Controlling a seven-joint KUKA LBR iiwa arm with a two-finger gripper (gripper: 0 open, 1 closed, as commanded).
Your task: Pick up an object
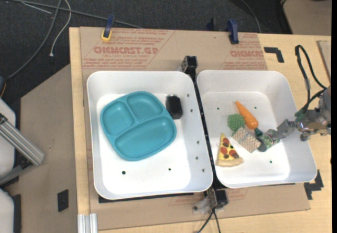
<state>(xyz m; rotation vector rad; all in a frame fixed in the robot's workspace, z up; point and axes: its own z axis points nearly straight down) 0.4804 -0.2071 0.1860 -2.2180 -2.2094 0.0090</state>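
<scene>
The right bin (274, 81) holds an orange toy carrot (246, 114), a green leafy piece (236, 121), a speckled beige slab (245, 139) and a pizza slice (229, 152). My gripper (265, 140) reaches in from the right and sits low in that bin. Its tip rests against the right edge of the beige slab, just below the carrot's tip. Nothing visibly hangs from it. In the left bin (105, 163) lie a blue divided plate (139, 124) and a small black object (174, 106).
The two white bins sit side by side on a cardboard sheet (131, 47), joined by black clamps. Blue clips hold the sheet's far edge. Cables run along the right side near the arm (316, 120).
</scene>
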